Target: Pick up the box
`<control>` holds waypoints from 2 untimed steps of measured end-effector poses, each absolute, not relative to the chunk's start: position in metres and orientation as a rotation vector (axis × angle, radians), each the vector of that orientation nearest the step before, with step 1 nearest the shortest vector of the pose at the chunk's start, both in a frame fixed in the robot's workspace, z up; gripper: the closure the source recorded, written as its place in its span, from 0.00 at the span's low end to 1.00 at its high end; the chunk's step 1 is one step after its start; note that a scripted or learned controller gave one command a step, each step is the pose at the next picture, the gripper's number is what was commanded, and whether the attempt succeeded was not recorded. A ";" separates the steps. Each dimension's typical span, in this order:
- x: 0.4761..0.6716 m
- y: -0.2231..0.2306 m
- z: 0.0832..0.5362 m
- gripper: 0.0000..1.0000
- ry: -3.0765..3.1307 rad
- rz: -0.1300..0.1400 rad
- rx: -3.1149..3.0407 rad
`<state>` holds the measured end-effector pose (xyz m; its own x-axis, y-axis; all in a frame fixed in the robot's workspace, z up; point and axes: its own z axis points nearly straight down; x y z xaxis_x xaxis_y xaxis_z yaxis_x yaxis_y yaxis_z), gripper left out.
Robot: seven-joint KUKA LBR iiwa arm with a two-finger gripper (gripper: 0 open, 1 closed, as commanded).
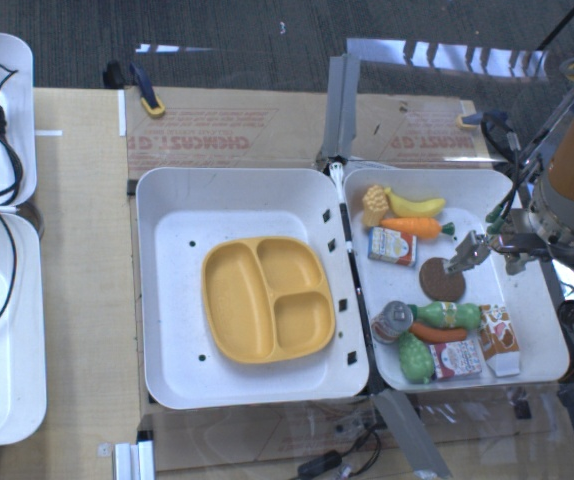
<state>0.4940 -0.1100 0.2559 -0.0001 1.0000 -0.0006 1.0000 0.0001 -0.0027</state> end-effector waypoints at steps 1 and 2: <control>0.519 -0.114 0.151 0.00 -2.129 0.005 -2.306; 0.559 -0.108 0.124 0.00 -2.119 0.003 -2.317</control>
<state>0.5594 -0.1083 0.1239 0.0889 0.9960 -0.0004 0.9960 -0.0889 -0.0025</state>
